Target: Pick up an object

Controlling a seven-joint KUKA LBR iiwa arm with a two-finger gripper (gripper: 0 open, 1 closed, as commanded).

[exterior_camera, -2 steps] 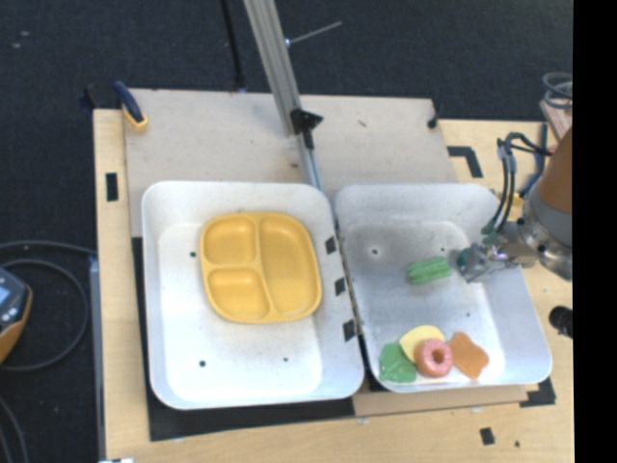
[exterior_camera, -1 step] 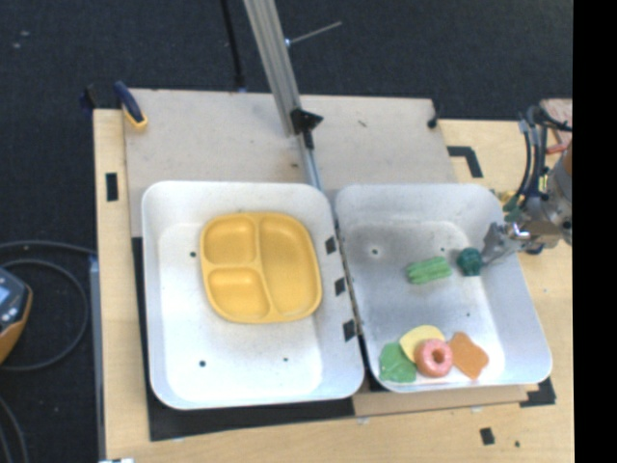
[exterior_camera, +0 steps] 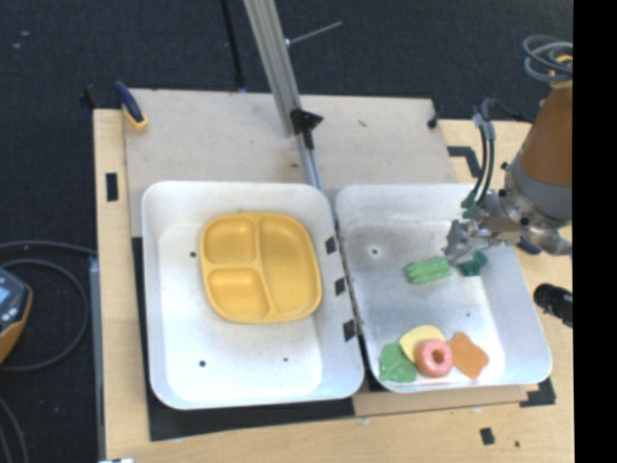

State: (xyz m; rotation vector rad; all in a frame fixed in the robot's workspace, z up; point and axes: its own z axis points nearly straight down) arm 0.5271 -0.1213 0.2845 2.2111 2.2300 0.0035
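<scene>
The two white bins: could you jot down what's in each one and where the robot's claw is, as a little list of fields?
left bin: a yellow divided plate
right bin: a green oblong piece near the middle; a green piece, a yellow piece, a pink ring and an orange piece clustered at the near edge
gripper: low over the right bin, just right of the green oblong piece
held: cannot tell
arm: enters from the right
</scene>
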